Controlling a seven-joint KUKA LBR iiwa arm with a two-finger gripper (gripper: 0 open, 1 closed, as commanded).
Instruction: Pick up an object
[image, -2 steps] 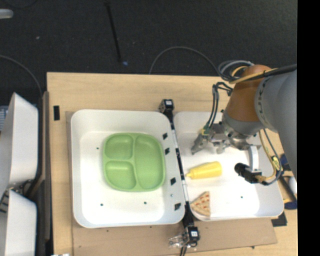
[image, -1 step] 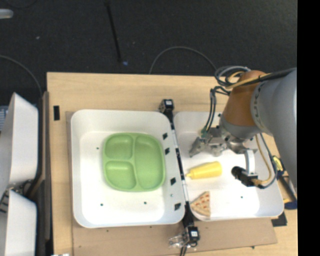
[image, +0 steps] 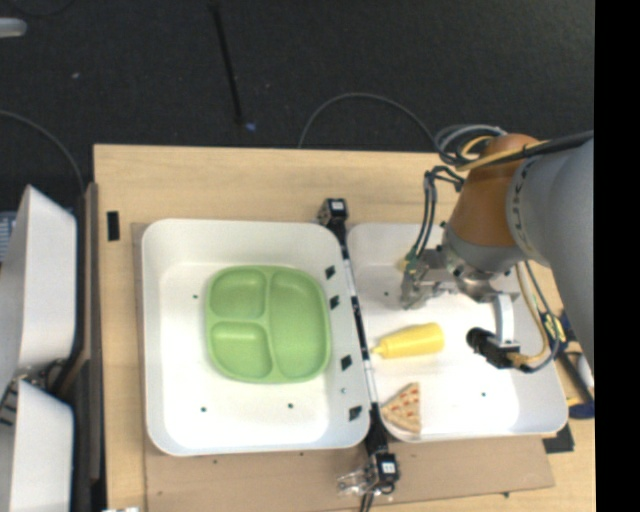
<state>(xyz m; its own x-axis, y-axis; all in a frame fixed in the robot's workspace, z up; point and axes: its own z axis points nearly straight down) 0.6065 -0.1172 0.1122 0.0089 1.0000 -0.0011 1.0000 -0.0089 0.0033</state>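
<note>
Wooden bench (image: 240, 180) on dark floor, two white bins side by side. Gripper (image: 415, 290) low in the right bin (image: 530, 410), nothing visibly held; finger spread: cannot tell. Yellow bottle (image: 408, 342) just below it, pizza slice (image: 405, 407) nearer the corner. Green divided plate (image: 268, 322) in the left bin (image: 170, 260). Judged: pick not yet done.

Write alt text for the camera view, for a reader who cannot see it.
A grey robot arm with an orange band reaches from the right, its gripper low over the right bin, which holds a yellow bottle and a pizza slice. The left bin holds a green divided plate.
</note>
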